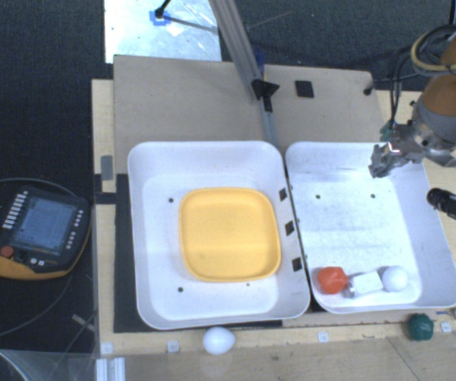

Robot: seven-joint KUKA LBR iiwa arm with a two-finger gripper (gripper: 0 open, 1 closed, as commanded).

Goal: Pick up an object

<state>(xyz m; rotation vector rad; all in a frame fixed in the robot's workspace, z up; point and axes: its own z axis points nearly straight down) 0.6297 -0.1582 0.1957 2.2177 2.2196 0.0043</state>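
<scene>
Your targets, an orange piece and a white piece, sit against the right bin's near wall. Left bin holds a yellow plate. End effector hovers over the right bin's far edge; its grip state cannot be told.

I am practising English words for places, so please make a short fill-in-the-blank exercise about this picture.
1. The yellow plate lies in the ____ bin.
2. The orange object lies in the ____ bin.
3. The white egg rests ____ the bins.
4. The gripper hovers near the right bin's ____ edge.

Answers: left; right; outside; far
</scene>
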